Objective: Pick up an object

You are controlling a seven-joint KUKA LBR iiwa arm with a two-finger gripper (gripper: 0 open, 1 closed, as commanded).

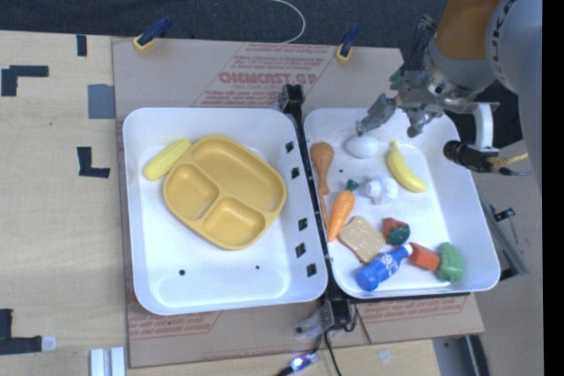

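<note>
Claw (398,115) hangs spread open with nothing in it, upper right of frame, just above the small round white object (361,146). Pickup's not done yet.

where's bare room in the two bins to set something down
Most free floor is in the left bin: the near strip below the yellow divided tray, and the far right corner above it. The right bin is crowded: carrot, banana, toast, blue bottle.
</note>
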